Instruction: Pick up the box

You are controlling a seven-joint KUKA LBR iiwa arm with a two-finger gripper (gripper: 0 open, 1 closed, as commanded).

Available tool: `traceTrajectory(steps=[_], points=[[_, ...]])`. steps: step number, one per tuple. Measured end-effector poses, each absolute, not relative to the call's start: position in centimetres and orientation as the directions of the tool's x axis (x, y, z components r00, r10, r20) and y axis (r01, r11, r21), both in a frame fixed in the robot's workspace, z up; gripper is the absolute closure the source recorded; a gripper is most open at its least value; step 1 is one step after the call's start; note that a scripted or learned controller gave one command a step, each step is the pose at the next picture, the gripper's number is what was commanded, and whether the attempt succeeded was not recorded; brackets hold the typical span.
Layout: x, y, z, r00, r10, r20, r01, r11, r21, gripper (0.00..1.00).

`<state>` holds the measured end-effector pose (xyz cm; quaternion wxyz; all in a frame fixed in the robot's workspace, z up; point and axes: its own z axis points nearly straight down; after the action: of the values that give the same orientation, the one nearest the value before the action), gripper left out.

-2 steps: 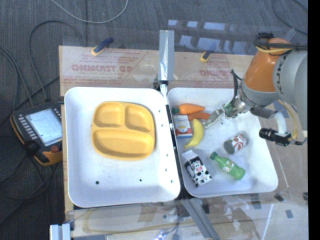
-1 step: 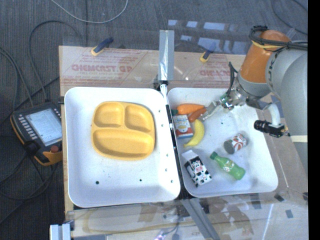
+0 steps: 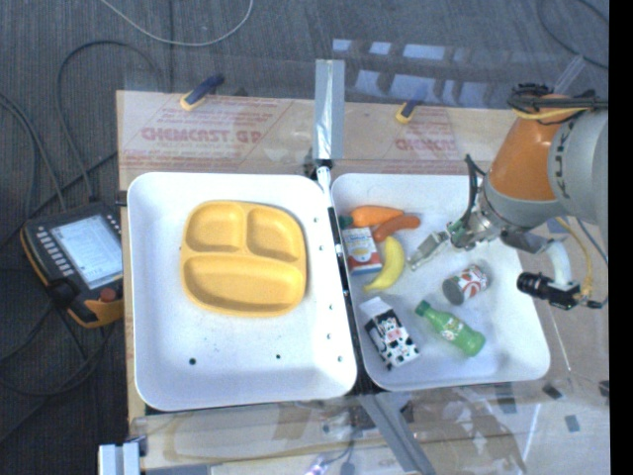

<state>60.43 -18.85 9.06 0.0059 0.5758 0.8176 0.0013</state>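
Two boxes lie in the right bin (image 3: 524, 359). A small box with a red and orange label (image 3: 362, 249) rests against the bin's left wall, between a carrot and a banana. A black-and-white spotted carton (image 3: 393, 338) lies near the front left corner. My gripper (image 3: 425, 251) hangs low over the middle of the right bin, just right of the banana, and points toward the left. It is apart from both boxes, and nothing shows in it.
The right bin also holds an orange carrot (image 3: 384, 220), a yellow banana (image 3: 389, 265), a silver and red can (image 3: 466, 284) and a green bottle (image 3: 451, 328). In the left bin (image 3: 158, 354) sits a yellow divided tray (image 3: 244, 257).
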Motion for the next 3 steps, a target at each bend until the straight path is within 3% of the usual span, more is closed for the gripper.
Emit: traceTrajectory(steps=[1,2,3], points=[[66.6,-18.3,8.9,-0.464,0.886,-0.007,0.886,0.464,-0.002,0.0],[59.3,-19.6,9.1,-0.326,0.945,-0.007,0.945,0.326,0.01,0.0],[64.3,-19.5,9.0,-0.457,0.889,-0.012,0.889,0.457,0.006,0.0]])
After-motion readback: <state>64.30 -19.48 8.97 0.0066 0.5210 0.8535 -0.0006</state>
